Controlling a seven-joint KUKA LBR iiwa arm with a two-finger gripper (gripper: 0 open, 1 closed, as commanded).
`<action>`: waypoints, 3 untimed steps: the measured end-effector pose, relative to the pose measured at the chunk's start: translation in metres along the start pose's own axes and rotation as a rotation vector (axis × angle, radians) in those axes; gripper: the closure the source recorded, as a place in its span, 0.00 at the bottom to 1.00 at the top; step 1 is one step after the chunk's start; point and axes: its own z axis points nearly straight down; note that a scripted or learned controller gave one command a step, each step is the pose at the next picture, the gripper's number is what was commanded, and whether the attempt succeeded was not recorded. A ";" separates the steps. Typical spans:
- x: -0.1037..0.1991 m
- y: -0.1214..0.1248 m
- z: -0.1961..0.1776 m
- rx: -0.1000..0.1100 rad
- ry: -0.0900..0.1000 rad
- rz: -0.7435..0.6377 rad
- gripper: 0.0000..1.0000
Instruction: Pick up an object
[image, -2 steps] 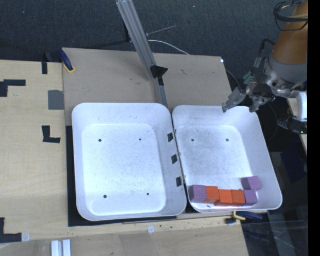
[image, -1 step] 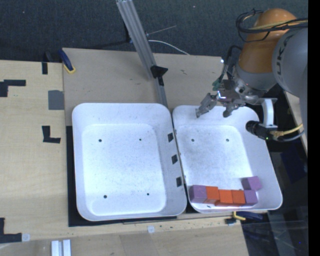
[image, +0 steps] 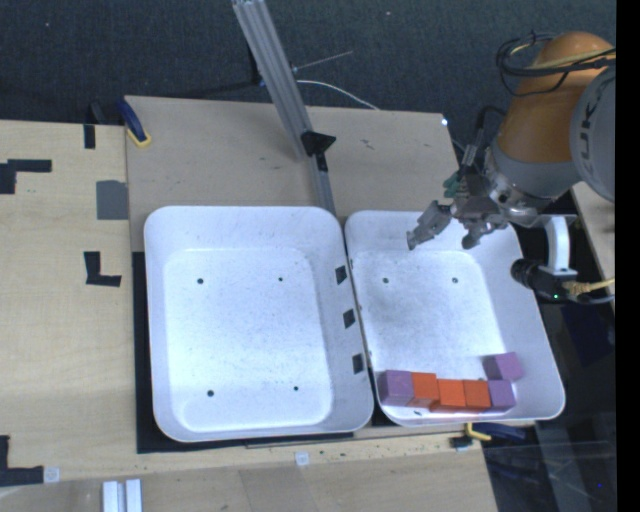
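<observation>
I am seeing the row of purple and orange foam blocks (image: 450, 389) lying along the near wall of the right shallow white bin (image: 530, 330), well apart from the gripper (image: 446, 231). Its jaws are hanging spread open over that bin's far end, gripping nothing. The left white bin (image: 160, 300) is sitting beside it on the bench (image: 60, 330).

No legible text or labels.
</observation>
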 end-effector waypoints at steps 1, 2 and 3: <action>0.054 -0.053 0.063 0.009 0.003 -0.003 0.00; 0.099 -0.093 0.009 -0.003 0.002 -0.006 0.00; 0.163 -0.065 0.024 -0.001 0.002 -0.008 0.00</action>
